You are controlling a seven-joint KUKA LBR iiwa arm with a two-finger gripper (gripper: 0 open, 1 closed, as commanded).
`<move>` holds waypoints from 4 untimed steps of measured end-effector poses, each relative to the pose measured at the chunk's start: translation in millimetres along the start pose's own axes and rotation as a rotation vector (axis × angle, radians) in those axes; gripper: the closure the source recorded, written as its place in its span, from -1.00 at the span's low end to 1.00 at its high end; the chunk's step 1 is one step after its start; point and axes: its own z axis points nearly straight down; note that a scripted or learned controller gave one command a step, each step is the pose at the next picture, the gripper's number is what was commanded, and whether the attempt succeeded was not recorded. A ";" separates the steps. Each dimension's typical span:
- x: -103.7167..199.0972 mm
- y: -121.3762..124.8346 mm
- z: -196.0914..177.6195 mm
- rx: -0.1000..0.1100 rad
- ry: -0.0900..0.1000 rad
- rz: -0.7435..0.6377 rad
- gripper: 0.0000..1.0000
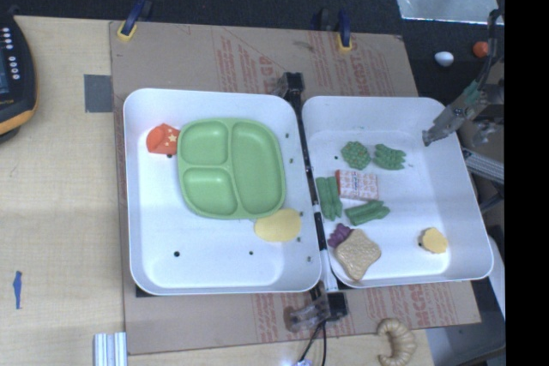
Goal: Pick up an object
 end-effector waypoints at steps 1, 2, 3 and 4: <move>75.5 -4.6 167.2 0.009 0.005 -0.007 -1.00; 76.1 52.9 171.7 -0.007 -0.001 -0.002 -1.00; 75.1 49.9 161.8 0.000 0.001 -0.001 1.00; 75.2 49.7 162.4 0.001 0.001 -0.002 -1.00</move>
